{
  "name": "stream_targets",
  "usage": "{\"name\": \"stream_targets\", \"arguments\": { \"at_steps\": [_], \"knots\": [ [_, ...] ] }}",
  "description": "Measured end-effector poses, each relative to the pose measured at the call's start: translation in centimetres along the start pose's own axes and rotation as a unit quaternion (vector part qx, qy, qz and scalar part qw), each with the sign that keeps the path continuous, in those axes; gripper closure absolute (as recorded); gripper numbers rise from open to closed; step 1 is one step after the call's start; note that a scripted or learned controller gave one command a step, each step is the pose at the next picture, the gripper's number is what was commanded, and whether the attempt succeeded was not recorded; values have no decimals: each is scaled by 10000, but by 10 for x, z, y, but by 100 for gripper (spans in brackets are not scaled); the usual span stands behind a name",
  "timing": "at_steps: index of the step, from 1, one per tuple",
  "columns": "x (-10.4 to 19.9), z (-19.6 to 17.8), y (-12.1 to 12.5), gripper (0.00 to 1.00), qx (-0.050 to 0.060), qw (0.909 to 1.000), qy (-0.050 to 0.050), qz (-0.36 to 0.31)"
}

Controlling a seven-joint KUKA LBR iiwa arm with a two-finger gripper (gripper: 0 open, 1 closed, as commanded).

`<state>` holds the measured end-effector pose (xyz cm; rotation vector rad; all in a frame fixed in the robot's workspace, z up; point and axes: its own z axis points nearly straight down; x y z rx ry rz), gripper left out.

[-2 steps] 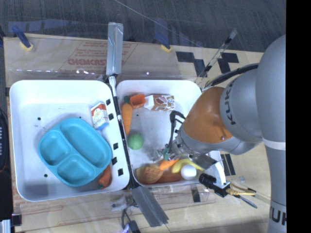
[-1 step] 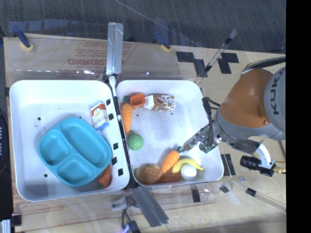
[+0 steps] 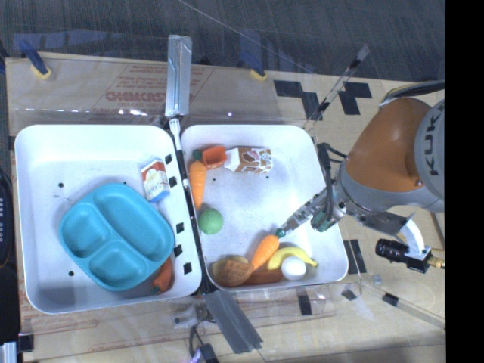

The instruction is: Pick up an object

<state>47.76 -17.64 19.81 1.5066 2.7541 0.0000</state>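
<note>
At the left, the left bin [image 3: 45, 150] holds a blue divided tray [image 3: 113, 235], with a small red-and-white carton [image 3: 154, 179] at its far right corner. An orange item [image 3: 164, 276] peeks from under the tray's near right edge, mostly hidden. Across the divider, the right bin [image 3: 302, 146] has a long carrot [image 3: 197, 183] and a green ball [image 3: 211, 221] along its left side, and an orange cup [image 3: 214, 155] beside a brown-and-white carton [image 3: 250, 159] at the far wall. Near the front lie a waffle [image 3: 231, 270], a second carrot [image 3: 264, 251], a banana [image 3: 287, 255] and a white egg [image 3: 294, 270], crowded together and overlapping. Just right of that second carrot, the gripper [image 3: 283, 232] points down-left; whether its thin fingers are spread or closed is too small to tell, and nothing shows between them.
</note>
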Motion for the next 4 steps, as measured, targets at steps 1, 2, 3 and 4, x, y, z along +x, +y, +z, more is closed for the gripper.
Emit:
{"name": "stream_targets", "arguments": {
  "at_steps": [1, 2, 3, 4],
  "knots": [
    [0, 0, 0, 0, 4, 10000, 4, 1],
    [-21, 70, 7, 0, 28, 9999, 37, -104],
    [8, 107, 63, 0, 14, 9791, 21, 2035],
    [-35, 37, 82, 0, -8, 9984, -6, 566]
  ]
}}
